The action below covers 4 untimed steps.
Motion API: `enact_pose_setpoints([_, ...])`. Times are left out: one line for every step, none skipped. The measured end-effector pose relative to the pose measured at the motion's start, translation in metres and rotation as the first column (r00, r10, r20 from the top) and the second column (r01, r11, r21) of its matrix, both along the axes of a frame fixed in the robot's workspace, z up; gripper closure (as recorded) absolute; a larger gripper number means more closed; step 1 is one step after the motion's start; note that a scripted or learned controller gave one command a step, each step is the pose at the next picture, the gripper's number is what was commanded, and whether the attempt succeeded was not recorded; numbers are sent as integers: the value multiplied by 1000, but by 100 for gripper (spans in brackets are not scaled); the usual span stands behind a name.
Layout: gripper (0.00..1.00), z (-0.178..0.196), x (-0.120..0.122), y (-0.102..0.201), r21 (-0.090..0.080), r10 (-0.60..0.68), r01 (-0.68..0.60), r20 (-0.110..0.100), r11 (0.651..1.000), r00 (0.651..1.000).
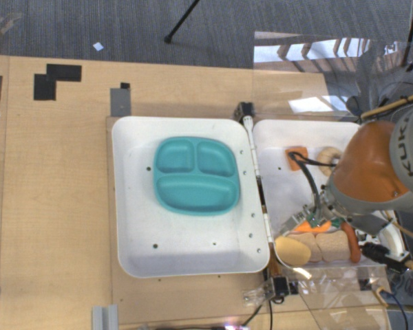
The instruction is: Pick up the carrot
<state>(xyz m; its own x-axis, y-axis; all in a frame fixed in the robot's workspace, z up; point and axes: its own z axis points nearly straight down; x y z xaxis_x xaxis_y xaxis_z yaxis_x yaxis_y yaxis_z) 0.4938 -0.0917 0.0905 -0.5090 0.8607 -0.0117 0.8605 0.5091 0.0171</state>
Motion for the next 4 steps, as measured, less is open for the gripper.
enact_pose_setpoints([100, 12, 4, 2, 3, 0, 0, 9, 1000, 1000])
enact_pose_setpoints([100, 97, -3, 28, 4, -184, 184, -8, 983, 983])
enact_pose_setpoints([0, 95, -4, 28, 2, -185, 185, -11, 983, 983])
enact_pose_setpoints([0, 19, -7, 1, 0, -138, 138, -22, 990, 990])
